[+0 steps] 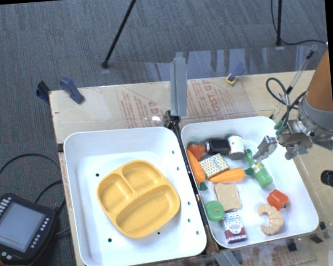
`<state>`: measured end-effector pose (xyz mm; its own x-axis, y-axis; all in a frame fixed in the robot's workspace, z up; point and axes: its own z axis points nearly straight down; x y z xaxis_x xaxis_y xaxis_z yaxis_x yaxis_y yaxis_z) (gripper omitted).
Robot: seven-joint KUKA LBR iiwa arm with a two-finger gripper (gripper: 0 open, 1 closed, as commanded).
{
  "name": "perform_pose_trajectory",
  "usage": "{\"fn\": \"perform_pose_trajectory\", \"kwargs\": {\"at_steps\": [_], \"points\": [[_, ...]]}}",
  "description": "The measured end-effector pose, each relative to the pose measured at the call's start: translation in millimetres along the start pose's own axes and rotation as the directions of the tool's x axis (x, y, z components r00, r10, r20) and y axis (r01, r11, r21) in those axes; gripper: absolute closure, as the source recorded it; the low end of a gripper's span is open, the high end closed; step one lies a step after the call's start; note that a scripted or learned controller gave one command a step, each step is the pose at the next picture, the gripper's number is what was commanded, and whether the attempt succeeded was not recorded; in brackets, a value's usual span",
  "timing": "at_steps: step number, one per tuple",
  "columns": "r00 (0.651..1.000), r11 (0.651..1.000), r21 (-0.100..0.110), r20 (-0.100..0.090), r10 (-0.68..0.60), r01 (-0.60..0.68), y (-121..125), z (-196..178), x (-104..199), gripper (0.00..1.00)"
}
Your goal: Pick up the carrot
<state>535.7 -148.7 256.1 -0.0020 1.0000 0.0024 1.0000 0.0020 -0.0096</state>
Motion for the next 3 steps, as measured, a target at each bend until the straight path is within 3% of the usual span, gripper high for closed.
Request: {"fn": "perform_pose_trajectory", "kwargs": {"at_steps": [1,2,3], "points": [[0.914,0.914,0.001,-0.001,-0.405,0.405,18,53,42,0.00],[0.919,0.919,-0.005,0.003,-0.395,0.395,53,171,16,0.00],[0.922,0.922,0.007,-0.006,-0.387,0.387,50,168,15,1.00]]}}
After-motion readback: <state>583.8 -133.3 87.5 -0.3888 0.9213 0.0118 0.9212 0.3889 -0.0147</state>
